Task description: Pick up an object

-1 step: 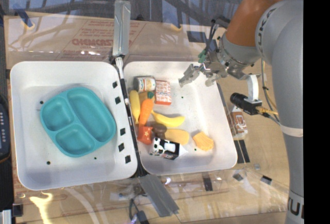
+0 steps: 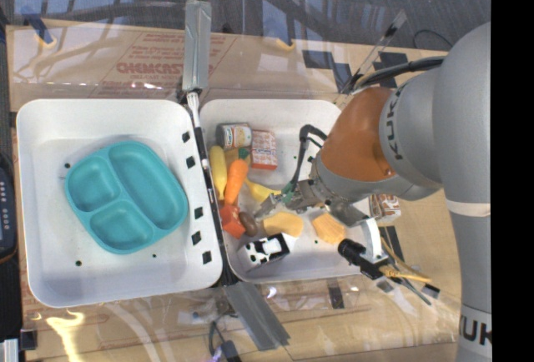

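Observation:
The right bin (image 2: pixel 275 112) holds a heap of toy food. A small can (image 2: pixel 234 135) and a red-and-white carton (image 2: pixel 264 148) lie at its far side. A yellow banana-like piece (image 2: pixel 218 168) and an orange carrot (image 2: pixel 236 179) lie along its left wall. My gripper (image 2: pixel 275 201) is low over the middle of the heap, beside a yellow wedge (image 2: pixel 259 190) and above a pale yellow piece (image 2: pixel 288 223). A black-and-white toy (image 2: pixel 267 249) sits near the front wall. The arm hides the bin's right part.
In the left bin (image 2: pixel 50 268) lies a teal divided plate (image 2: pixel 125 195). A brown piece (image 2: pixel 250 224) and red and orange bits (image 2: pixel 230 217) lie by the divider. A yellow-orange block (image 2: pixel 328 228) rests right of the gripper.

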